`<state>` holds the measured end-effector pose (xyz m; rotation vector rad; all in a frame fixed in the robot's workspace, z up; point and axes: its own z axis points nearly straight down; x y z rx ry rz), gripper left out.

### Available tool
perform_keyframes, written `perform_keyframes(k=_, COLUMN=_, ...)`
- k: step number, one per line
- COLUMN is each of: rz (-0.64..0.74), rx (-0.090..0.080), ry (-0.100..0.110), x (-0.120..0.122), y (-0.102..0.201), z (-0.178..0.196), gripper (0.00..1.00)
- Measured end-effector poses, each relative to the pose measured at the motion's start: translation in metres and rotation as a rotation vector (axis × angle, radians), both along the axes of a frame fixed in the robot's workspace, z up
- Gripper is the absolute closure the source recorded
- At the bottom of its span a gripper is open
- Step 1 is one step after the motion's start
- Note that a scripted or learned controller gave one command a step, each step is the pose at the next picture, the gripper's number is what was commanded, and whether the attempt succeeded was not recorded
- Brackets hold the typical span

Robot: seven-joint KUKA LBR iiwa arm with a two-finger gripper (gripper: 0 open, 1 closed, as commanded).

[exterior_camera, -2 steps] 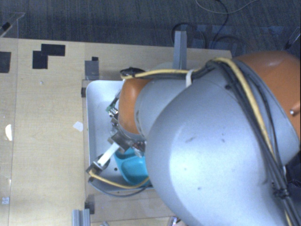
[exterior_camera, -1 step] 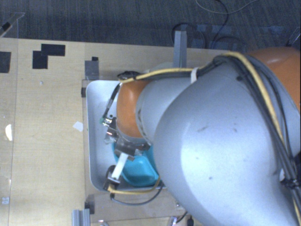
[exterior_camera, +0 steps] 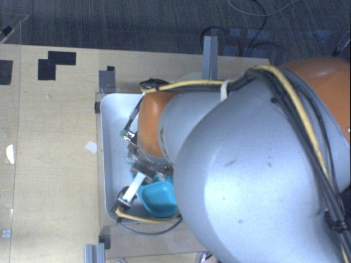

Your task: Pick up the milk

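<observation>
My grey arm with its orange band (exterior_camera: 151, 122) reaches low into the white bin (exterior_camera: 111, 147) and covers most of it. My gripper (exterior_camera: 144, 170) points down toward the bin's near left corner, and the wrist hides its tip. A turquoise blue rounded thing (exterior_camera: 160, 197) lies on the bin floor just right of the gripper, partly under the arm. The arm hides whatever else lies in the bin, so I cannot make out a milk carton.
Only the bin's left wall and near left corner are in sight. Bare wooden bench (exterior_camera: 49, 158) spreads to the left, with black marks (exterior_camera: 55, 63) at the back. Metal posts (exterior_camera: 107, 80) (exterior_camera: 210, 53) stand by the bin's far edge.
</observation>
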<state>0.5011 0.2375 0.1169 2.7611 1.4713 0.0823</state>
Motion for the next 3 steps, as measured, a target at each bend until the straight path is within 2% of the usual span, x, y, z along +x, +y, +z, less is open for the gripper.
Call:
perform_keyframes(k=1, rz=0.028, rx=0.008, ry=0.035, x=0.032, y=-0.026, z=-0.002, gripper=0.00)
perform_keyframes(k=2, rz=-0.486, rx=0.002, ry=0.052, x=0.022, y=-0.003, z=0.044, gripper=0.00)
perform_keyframes(k=3, rz=-0.486, rx=0.005, ry=0.051, x=0.023, y=-0.003, z=0.054, gripper=1.00)
